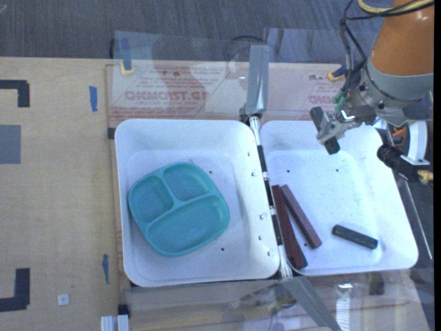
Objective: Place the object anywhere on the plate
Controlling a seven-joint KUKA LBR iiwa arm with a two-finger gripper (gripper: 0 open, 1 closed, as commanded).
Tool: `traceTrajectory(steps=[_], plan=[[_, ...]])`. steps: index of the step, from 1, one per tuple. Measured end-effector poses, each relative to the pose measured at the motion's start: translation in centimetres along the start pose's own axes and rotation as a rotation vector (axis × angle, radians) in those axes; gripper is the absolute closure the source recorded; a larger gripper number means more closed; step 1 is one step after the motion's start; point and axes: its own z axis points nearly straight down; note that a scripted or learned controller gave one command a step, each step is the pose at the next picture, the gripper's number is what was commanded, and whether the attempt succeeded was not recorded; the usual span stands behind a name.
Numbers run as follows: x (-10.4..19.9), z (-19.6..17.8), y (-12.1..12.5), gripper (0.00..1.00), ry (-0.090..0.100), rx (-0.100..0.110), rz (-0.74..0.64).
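Right now the arm [403, 43], grey with an orange band, is reaching in from the upper right of the frame, and its pincer [329, 131] is hanging over the upper part of the right bin [406, 250]. From this slant it is not possible to tell whether the pincer is wide or narrow, and nothing is showing between its tips. Lower in that same bin, two dark red bars [295, 223] are lying side by side near the wall shared with the left bin [127, 136], the longer one running just beside that wall. A short dark block [355, 236] is lying apart from them toward the lower right of the bin. The teal plate [179, 207], divided into three compartments, is sitting in the left bin, toward the lower left of it.
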Motion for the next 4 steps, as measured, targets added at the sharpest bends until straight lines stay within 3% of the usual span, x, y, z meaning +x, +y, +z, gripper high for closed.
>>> traceTrajectory(steps=[1,2,3,4], plan=[[6.0,2.1,1.3,1.0,0.002,0.002,-0.024],[12.0,6.3,-3.0,1.0,0.002,0.002,-0.094],[16.0,9.1,-1.4,1.0,0.002,0.003,-0.133],[21.6,11.5,-1.4,1.0,0.002,0.003,-0.253]])
